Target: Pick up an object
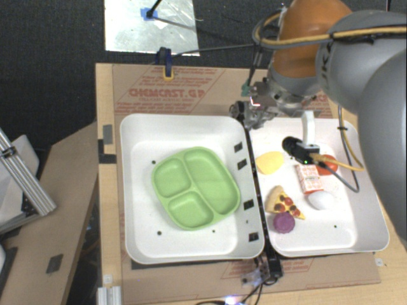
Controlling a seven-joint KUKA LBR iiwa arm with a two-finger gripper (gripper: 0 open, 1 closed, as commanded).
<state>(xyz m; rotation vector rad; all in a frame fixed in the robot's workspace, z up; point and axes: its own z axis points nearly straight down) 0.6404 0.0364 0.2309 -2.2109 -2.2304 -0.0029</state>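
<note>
Two white bins (pixel 141 237) (pixel 346 234), one green tray (pixel 194 186), one pizza slice (pixel 281 202)

**Reaching in from the right, tilted down and left**

The grey KUKA arm (pixel 372 75) takes up the upper right of the camera view, its thick link sweeping in from the right edge. The rounded orange band (pixel 311 24) sits above the grey metal wrist (pixel 286 91), which tilts down and to the left. The dark two-finger gripper (pixel 244 111) hangs below the wrist, pointing downward near the view's middle.
</note>
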